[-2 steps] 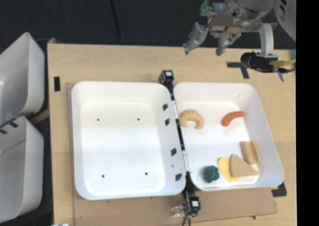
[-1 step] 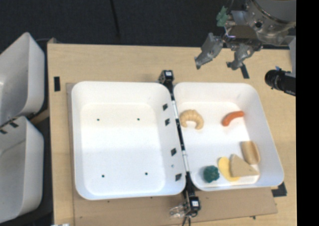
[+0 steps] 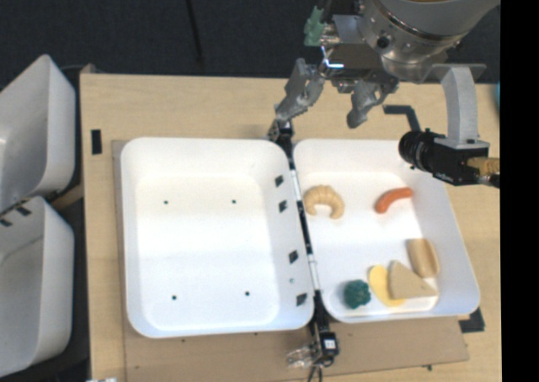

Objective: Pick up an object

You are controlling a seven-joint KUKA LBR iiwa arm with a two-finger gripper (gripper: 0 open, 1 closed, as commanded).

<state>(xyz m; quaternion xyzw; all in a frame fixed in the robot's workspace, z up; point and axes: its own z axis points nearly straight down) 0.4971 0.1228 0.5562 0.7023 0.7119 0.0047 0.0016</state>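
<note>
Gripper (image 3: 328, 107) hangs above the bins' far edge, jaws spread and empty; recommend lowering squarely over the croissant (image 3: 324, 200), lying isolated in the right bin (image 3: 459, 237), before closing.

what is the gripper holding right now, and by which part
Nothing. The gripper is open, above the far rim of the bins, with nothing between its fingers; the croissant lies in the right bin.

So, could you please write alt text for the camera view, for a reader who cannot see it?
A grey robot arm's open gripper hovers above the far edge of two white bins, holding nothing. The right bin holds a croissant, an orange sausage, a bread roll, a cheese wedge and a green lump.
</note>
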